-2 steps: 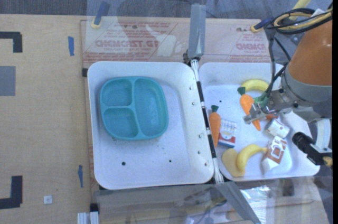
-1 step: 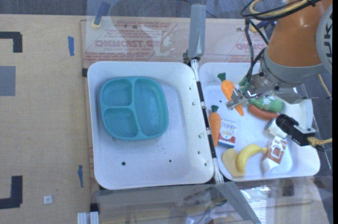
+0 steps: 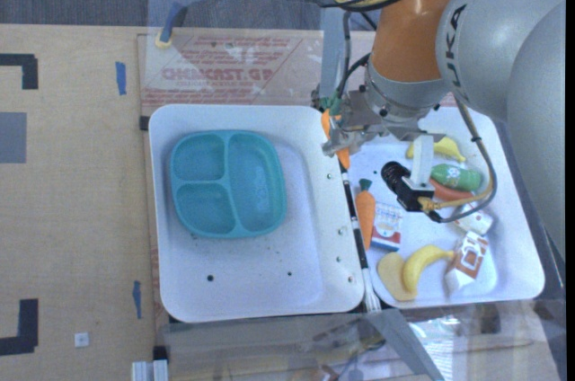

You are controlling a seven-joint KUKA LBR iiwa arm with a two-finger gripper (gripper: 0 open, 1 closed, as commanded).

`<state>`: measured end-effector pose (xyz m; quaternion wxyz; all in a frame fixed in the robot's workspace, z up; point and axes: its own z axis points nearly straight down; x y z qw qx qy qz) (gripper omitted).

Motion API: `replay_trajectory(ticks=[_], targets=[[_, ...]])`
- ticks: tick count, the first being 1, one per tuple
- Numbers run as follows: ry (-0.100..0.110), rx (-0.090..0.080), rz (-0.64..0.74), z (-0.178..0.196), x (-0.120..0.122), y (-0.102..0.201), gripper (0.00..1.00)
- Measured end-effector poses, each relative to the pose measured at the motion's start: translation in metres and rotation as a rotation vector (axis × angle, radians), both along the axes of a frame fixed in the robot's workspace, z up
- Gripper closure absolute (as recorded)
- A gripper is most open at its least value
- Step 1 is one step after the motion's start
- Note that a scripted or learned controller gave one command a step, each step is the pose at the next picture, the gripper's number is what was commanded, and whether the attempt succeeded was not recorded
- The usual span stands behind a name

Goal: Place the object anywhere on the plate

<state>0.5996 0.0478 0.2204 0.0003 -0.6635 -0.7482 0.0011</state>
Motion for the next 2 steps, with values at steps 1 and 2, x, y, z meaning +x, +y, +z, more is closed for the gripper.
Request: replay_trajectory(ticks=[1, 2], targets=[[0.0, 0.001, 0.364, -0.0525, 0.0276, 0.0605, 1.0], [0.0, 0.001, 0.364, -0.0523, 0.0276, 0.0606, 0.0]])
